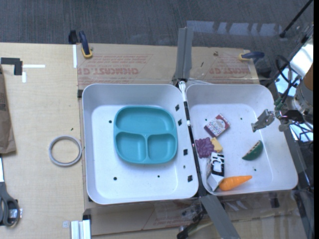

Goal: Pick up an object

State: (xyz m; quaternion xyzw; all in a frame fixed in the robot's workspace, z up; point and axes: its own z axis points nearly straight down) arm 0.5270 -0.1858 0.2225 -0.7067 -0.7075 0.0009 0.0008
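Observation:
The right bin [239, 96] holds several small items: a maroon snack packet [217, 125], a purple grape bunch [203, 146] touching a small yellow piece [216, 144], a black-and-white carton [216, 164], an orange carrot [234, 182] and a green watermelon slice [252, 151]. My gripper [272, 122] hangs over the bin's right side, above and to the right of the watermelon slice. Its fingers stand apart, open, with nothing between them.
The left bin [99, 183] holds a teal divided plate [146, 134]. On the wooden bench to the left lie a tape ring [65, 150], scissors [7, 210] and a brown bag [5, 113]. Clamps and cables sit beyond the bins' far and right edges.

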